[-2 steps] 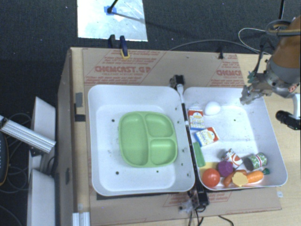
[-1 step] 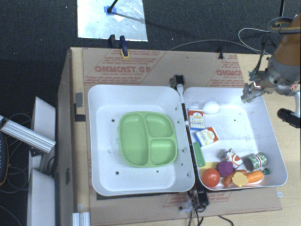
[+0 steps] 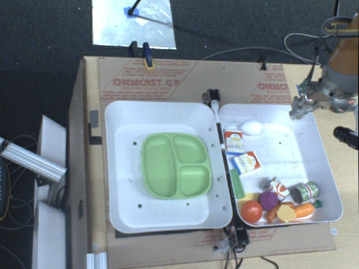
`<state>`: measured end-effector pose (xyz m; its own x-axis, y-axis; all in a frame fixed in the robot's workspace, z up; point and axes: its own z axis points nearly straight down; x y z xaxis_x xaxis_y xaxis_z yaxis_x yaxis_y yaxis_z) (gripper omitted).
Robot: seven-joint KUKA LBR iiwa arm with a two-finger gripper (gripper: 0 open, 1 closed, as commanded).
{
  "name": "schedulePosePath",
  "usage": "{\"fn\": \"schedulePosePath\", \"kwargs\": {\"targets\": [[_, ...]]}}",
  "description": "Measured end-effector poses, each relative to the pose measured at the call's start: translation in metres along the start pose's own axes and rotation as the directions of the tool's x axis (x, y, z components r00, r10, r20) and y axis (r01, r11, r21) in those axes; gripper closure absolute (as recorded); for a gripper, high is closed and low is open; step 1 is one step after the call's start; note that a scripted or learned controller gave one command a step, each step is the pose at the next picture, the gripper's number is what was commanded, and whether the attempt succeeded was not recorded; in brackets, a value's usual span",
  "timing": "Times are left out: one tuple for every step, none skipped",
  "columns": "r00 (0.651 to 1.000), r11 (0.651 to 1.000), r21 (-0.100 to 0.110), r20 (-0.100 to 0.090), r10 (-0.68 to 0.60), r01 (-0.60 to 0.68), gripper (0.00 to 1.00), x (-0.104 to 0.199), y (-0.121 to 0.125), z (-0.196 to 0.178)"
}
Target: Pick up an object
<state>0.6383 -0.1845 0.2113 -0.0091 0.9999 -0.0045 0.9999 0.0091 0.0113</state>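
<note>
White and smooth, the small egg-shaped object (image 3: 251,128) sat in the right bin's (image 3: 314,150) upper left corner; it looked light, rigid and slippery, best pinched across its middle. Upper right, the grey gripper (image 3: 299,106) hovered outside that bin.
</note>
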Motion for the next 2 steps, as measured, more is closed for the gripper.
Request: {"fn": "schedulePosePath", "kwargs": {"targets": [[1.000, 1.000, -0.004, 0.001, -0.003, 0.003, 1.00, 0.000, 0.001, -0.011], [1.000, 1.000, -0.008, 0.003, -0.007, 0.007, 1.00, 0.000, 0.002, -0.022]]}}
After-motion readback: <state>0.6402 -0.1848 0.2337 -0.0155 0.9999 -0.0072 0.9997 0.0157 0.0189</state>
